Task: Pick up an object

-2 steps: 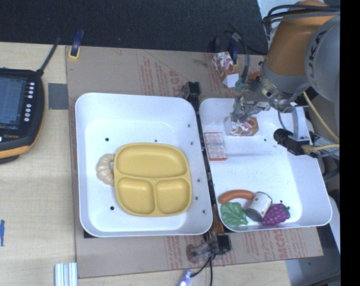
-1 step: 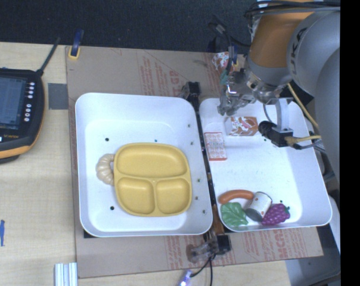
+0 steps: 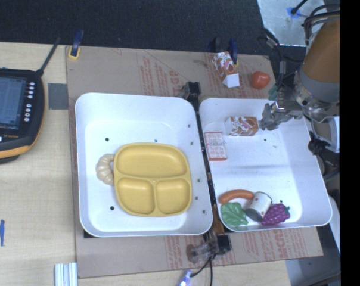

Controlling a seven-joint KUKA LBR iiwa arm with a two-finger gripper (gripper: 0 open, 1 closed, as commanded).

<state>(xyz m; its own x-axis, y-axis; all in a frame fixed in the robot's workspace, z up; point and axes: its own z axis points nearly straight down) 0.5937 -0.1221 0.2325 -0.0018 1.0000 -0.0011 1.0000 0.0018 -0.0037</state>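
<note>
So the pick hasn't really happened yet, as far as anyone can tell. The arm's end effector [image 3: 269, 119] is down inside the right bin [image 3: 299, 171], sitting right against the far-side edge of a small snack packet [image 3: 242, 126] that looks like the target, though it's too dark and small there to tell whether it's spread or pinched together, so no calling it a grab. The packet lies flat on the bin floor, nothing lifted. Taking that packet as the landmark: a flat red-and-white card [image 3: 215, 146] lies just beside it toward the left bin [image 3: 138, 165], and well away toward the near edge of the counter [image 3: 25, 219] there's a cluster of a toy sausage [image 3: 235, 195], a green leaf [image 3: 233, 214], a little can [image 3: 260, 205] and purple grapes [image 3: 276, 214]. The left bin holds a yellow divided plate [image 3: 151, 178]. What's left, probably: close on the packet, then lift it clear.
</note>
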